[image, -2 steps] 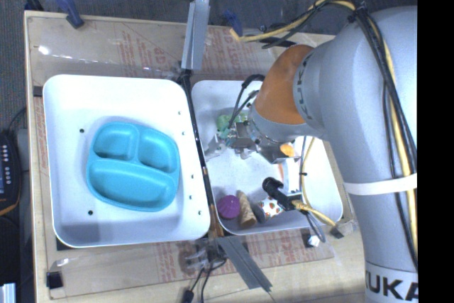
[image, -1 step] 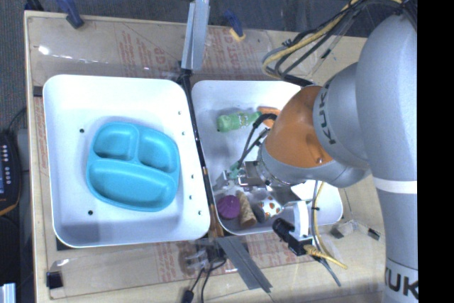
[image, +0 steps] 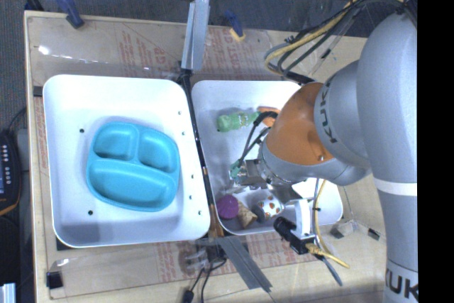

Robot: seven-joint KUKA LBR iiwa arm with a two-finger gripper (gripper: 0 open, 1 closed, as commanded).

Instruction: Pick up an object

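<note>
Down in the right bin (image: 206,124), near its front edge, my claw (image: 248,177) hangs low over the white floor, half hidden beneath my own orange band (image: 301,131) and grey wrist. From this slanted overhead angle I cannot tell whether it is open or closed, and I see nothing gripped in it.

Several small objects lie close around it. Just below and to the left of the claw sits a purple ball (image: 228,206), tucked against the bin's front left corner. Beside that ball, toward the right, rests a tan cone-shaped piece (image: 246,216), and next to it a small round toy, white with red spots (image: 269,208). All three lie just beside the claw but below it in the picture, none directly under it as far as I can see. Farther back in the same bin, well apart from the claw, a green bottle-like object (image: 234,121) lies on its side, with a small orange item (image: 266,112) just beyond its end.

Across the divider, the left bin (image: 64,103) holds a blue divided tray (image: 133,165), lying flat with its three compartments facing up. Both bins rest side by side on the surface (image: 106,46).
</note>
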